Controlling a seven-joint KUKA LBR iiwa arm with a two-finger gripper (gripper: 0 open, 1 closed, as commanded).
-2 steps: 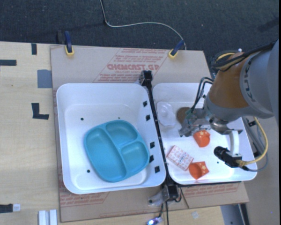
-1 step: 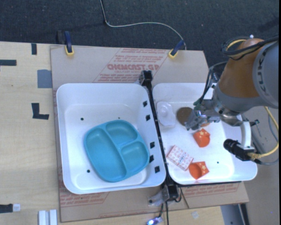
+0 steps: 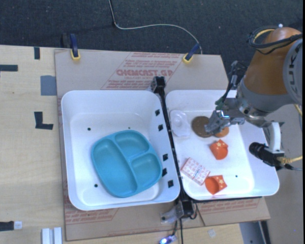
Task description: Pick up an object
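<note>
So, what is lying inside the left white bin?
Inside the left bin lies one blue divided tray with three compartments, which look bare. The tray covers the bin floor beneath it, so anything under it cannot be seen.

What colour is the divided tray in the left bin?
Light blue divided tray, clearest in the camera view.

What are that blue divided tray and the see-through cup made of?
The blue tray looks like moulded plastic: one even colour, smooth rounded compartments, a soft sheen. The clear cup is probably thin plastic, since the white bin shows through it; glass can't be ruled out.
</note>
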